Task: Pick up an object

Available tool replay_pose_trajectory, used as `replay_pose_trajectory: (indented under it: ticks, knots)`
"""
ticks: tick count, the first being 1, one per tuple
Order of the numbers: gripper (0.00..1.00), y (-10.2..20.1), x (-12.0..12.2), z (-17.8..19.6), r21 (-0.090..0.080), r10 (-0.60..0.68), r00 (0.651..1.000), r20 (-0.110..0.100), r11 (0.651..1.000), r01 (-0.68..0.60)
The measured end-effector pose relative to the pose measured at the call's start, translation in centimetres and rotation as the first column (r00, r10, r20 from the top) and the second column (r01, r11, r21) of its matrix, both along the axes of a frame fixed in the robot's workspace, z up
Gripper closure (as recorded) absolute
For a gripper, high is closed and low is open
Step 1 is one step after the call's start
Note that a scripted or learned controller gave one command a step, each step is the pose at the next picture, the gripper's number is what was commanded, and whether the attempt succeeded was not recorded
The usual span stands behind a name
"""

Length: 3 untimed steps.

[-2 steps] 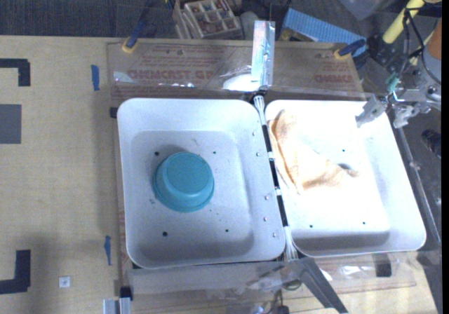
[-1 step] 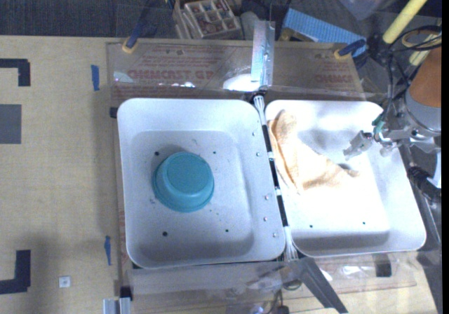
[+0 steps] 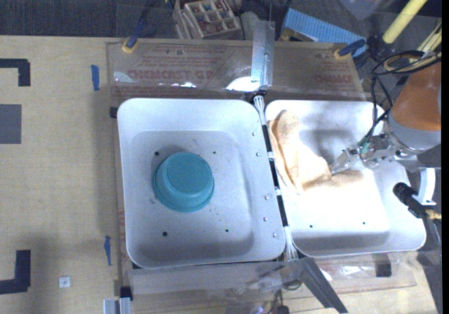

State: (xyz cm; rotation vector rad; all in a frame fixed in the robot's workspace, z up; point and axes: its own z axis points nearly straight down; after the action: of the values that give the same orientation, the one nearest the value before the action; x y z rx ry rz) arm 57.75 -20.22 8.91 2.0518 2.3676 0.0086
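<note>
Two shallow white bins sit side by side on the worktop (image 3: pixel 56 165). The left bin (image 3: pixel 133 130) has a teal bowl (image 3: pixel 184 180) in it, flipped upside down, sitting a bit left of the bin's middle, with nothing else near it.

The right bin (image 3: pixel 351 228) is where the action is. There's a tan cloth (image 3: pixel 298 155), kind of a crumpled rag or towel, lying along the bin's left wall and trailing out toward the middle. It runs from near the top left corner down and to the right, ending in a flatter bit near the bin's center.

The arm (image 3: pixel 421 106) comes in from the right, grey with that orange band up top. The hand (image 3: pixel 349 158) is down low in the right bin, right at the right-hand end of the cloth, and looks to be touching it or just beside it. Honestly I can't tell whether the hand is released or clenched; it's too blurry and small there, and I can't see cloth between anything.

Behind the bins there's clutter: a wooden box (image 3: pixel 207 8) with compartments, a blue pad (image 3: pixel 316 27) and a yellow pole (image 3: pixel 414 1).
</note>
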Motion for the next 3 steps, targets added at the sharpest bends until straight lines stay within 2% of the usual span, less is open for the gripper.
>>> replay_pose_trajectory:
  ticks: [1, 2, 3]
  knots:
    - [0.0, 4.12, 1.09, 0.07, -0.003, 0.258, 0.966, 0.0, 0.966, -0.258]
    - [1.0, 3.98, 1.19, 0.94, -0.003, 0.253, 0.967, 0.003, 0.967, -0.253]
    - [0.0, 3.94, 1.17, 0.93, -0.003, 0.252, 0.968, 0.002, 0.968, -0.252]
